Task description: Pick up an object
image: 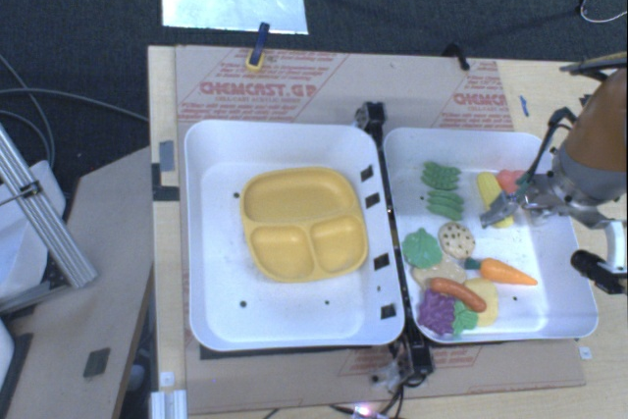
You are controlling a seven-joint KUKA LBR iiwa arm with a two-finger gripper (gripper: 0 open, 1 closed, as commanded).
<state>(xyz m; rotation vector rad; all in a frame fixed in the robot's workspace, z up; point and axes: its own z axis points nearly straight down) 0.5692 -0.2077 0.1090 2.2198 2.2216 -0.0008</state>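
Note:
The right bin [559, 309] holds several toy foods. Two green pea pods [443, 189] lie at its upper left, with a yellow corn cob [487, 184] and a small red piece [508, 179] beside them. Lower down are a speckled cookie [456, 238], a green leafy piece [422, 248], an orange carrot [505, 272], a red sausage [457, 291], purple grapes [436, 312] and a yellow lump [486, 299]. My gripper [498, 209] hangs low over the bin, just right of the corn cob and below the red piece. Nothing is visibly lifted.
The left bin [211, 309] holds a yellow divided plate [299, 223]. A black ridge with clips [385, 211] runs between the bins. The arm's grey body [594, 162] covers the right bin's upper right corner. A metal post [39, 211] stands far left.

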